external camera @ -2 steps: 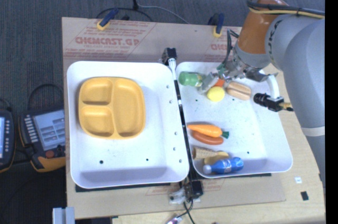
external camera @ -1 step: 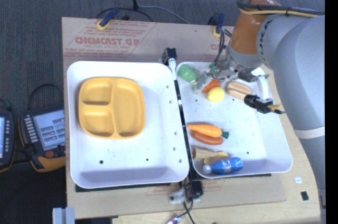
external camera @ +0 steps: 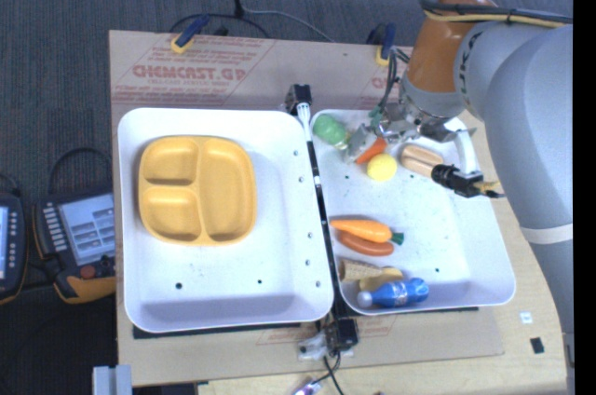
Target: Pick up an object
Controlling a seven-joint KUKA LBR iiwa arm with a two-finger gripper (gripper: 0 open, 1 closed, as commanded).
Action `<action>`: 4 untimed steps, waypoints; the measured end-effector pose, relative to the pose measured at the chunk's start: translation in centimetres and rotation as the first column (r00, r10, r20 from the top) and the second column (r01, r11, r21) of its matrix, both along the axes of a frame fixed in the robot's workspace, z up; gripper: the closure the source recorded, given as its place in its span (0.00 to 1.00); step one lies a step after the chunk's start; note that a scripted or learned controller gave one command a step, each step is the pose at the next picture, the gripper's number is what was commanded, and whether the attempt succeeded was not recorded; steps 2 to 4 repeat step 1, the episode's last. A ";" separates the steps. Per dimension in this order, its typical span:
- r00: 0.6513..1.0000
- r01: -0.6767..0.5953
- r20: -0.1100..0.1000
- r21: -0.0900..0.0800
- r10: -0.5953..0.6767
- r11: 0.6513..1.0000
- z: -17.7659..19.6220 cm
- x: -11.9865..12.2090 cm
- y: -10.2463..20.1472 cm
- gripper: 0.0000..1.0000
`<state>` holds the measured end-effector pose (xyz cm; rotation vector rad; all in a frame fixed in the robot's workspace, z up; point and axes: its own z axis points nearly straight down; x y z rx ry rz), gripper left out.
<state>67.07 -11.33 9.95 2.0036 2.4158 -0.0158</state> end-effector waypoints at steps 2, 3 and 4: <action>0.999 -0.049 0.003 0.009 0.049 0.999 11.6 -0.1 4.6 1.00; 0.999 -0.049 0.003 0.009 0.049 0.999 11.6 -0.1 4.6 1.00; 0.999 -0.049 0.003 0.009 0.049 0.999 11.6 -0.1 4.6 1.00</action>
